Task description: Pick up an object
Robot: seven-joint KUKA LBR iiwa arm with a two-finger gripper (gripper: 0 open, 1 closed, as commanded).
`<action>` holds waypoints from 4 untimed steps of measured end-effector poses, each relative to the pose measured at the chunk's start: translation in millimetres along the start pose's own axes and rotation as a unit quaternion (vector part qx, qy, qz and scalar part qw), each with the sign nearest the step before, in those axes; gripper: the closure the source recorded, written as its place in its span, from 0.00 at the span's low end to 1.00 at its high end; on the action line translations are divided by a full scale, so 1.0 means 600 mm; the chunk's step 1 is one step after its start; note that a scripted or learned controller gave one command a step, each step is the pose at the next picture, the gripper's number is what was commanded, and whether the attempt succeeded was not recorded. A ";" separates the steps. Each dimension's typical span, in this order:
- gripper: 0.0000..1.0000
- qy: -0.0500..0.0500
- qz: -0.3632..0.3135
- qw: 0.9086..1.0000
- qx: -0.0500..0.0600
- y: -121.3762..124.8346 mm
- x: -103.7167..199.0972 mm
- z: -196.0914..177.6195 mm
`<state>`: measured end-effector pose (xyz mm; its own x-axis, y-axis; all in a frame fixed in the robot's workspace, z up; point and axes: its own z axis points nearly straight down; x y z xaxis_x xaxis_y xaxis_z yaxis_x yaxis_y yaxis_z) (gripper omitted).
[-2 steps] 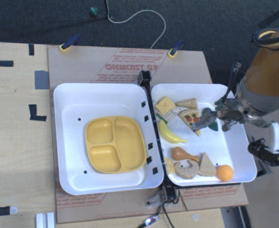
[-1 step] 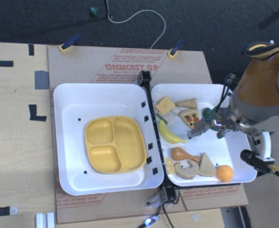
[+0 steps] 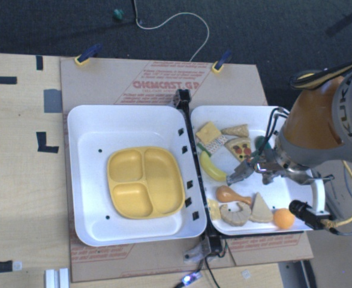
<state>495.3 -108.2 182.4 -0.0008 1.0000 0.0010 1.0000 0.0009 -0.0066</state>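
Banana (image 3: 212,168), yellow and curved, lies against the left wall of the right bin (image 3: 295,230), with the end effector (image 3: 240,174) low over the bin just beside its lower end; whether the end effector is spread or closed cannot be told, and nothing is seen between its fingers. Around it lie a cracker (image 3: 208,133), a pizza slice (image 3: 241,149), and an orange ball (image 3: 284,218). Left bin (image 3: 83,161) holds a yellow divided plate (image 3: 144,181).
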 end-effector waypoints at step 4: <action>1.00 -0.001 0.000 1.000 -0.005 -0.017 0.002 0.041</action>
<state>484.7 -107.3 157.7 -0.0014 1.0000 -0.0002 1.0000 0.0014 0.0025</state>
